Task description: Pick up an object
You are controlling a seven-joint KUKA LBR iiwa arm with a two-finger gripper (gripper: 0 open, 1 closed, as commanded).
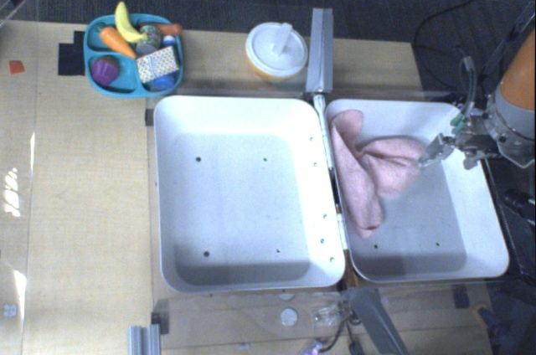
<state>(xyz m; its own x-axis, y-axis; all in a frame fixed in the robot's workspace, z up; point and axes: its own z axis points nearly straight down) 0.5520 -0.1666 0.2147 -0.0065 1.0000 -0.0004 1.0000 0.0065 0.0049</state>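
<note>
A pink cloth lies crumpled in the right white bin, against its left wall. One corner of the cloth is drawn out to the right and raised off the floor, with a shadow under it. My gripper comes in from the right edge and is shut on that raised corner, a little above the bin floor. The grey arm with its orange band stands over the bin's right rim.
The left white bin sits beside the right one, with a metal divider between them at the back. A blue tray of toy food and a lidded white cup stand on the bench behind the bins.
</note>
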